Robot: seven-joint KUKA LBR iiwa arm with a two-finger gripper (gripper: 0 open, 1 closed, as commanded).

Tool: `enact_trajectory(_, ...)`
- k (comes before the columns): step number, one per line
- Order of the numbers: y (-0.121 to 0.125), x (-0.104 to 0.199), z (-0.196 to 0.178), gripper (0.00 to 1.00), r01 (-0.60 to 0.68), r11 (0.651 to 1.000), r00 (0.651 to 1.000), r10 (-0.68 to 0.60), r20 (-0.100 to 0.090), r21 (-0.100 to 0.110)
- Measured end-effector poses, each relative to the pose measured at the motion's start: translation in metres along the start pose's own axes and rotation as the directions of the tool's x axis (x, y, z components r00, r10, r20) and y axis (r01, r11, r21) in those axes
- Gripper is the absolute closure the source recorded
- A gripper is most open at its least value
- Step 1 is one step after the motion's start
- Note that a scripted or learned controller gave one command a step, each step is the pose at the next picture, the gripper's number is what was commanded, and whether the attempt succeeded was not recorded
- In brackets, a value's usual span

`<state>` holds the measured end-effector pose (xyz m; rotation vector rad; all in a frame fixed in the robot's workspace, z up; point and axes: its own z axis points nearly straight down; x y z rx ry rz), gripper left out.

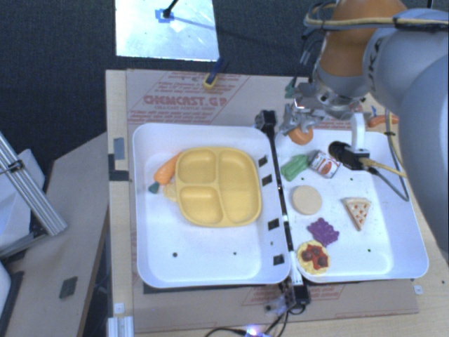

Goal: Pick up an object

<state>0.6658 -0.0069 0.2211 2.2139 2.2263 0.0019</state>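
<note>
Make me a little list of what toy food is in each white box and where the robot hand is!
left bin: yellow divided plate, carrot tucked at its left edge
right bin: green veggie, round cracker, pizza slice, purple grapes, small pizza, can, orange piece
gripper: over the right bin's far left corner, just above the orange piece
holding anything: cannot tell

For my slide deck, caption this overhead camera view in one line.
Gripper over an orange toy in the right bin; yellow tray in the left.
</note>
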Motion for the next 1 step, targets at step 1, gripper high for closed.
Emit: enact_trajectory(1,-0.0105,-0.0066,-0.014,1.0,-0.004,1.0,1.0,0.004,0.0,0.0)
